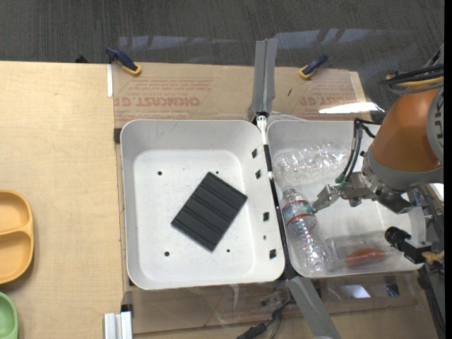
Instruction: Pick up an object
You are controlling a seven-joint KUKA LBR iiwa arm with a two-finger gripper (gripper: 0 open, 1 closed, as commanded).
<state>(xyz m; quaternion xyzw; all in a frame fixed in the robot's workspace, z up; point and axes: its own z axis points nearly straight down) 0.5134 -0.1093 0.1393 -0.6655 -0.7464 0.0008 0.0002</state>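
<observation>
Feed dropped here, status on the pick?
Gripper over right bin, beside water bottle. Nothing visibly held. Crumpled plastic close behind.

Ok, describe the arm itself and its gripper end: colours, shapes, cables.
The arm is a thick rounded body with a wide orange band above a grey wrist section. Thin dark cables loop along its left side, with a greenish wire running down toward the wrist. The gripper is a slim grey metal piece tapering to a narrow tip. A black fitting juts out lower right.
</observation>
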